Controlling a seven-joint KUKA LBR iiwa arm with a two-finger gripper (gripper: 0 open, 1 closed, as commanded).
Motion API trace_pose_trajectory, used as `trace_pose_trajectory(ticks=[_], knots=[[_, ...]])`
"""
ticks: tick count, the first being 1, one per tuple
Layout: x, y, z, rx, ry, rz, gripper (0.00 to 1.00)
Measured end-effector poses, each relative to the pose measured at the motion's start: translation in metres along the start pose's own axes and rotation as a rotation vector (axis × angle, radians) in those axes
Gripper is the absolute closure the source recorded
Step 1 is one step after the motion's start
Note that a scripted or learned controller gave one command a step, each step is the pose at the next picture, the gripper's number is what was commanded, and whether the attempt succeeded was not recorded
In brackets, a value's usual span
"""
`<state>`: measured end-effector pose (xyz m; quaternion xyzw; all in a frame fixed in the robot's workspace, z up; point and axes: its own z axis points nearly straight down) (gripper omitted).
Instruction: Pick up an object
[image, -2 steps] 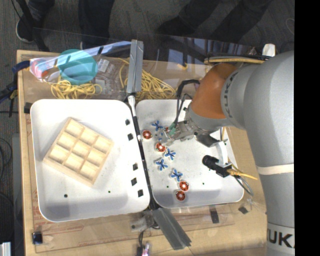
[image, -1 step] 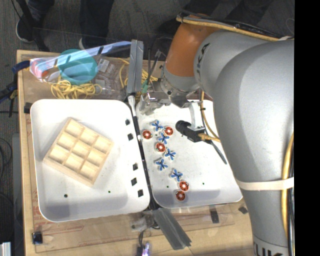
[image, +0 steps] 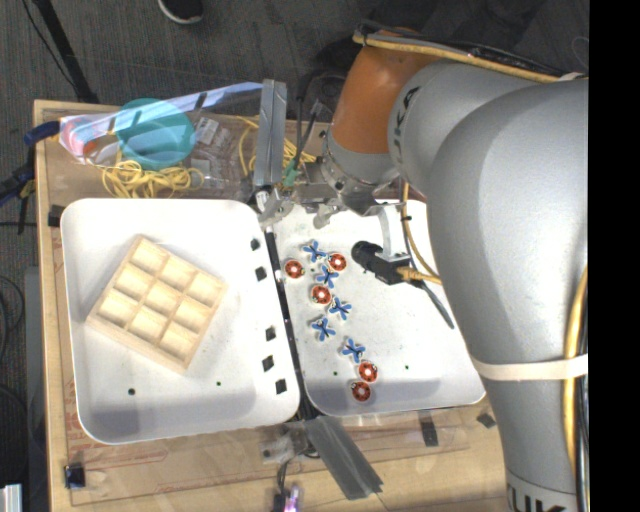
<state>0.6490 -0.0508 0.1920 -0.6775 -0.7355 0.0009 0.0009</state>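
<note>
The claw (image: 320, 207) hangs over the top edge of the right bin (image: 425, 350), near the middle of the frame. I cannot tell if it is wide or narrow, because the big grey arm (image: 500, 200) and its own metal parts hide that.

The small toys lie in the right bin, just below the claw. There are blue crosses (image: 341, 309) and red rings (image: 320, 294). They sit close together in a crooked row that runs from the top middle of the bin down to its lower edge.

The rings are round and flat, so they point no way at all. Each cross has short arms going out on all sides, so it has no long side either. The row of toys is what looks long, and it leans a little to the right as it goes down.

I think the claw should pick one toy at the top of the row, come straight down over its middle, and close slowly. A toy with some white floor around it would be best, so the others do not get pushed.

The wooden block (image: 157, 302) lies flat in the left bin (image: 100, 405), turned like a diamond
</note>
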Motion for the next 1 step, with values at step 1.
trace_pose_trajectory(ticks=[1], knots=[[-0.0310, -0.0133, 0.0364, -0.015, 0.014, -0.067, 0.00]])
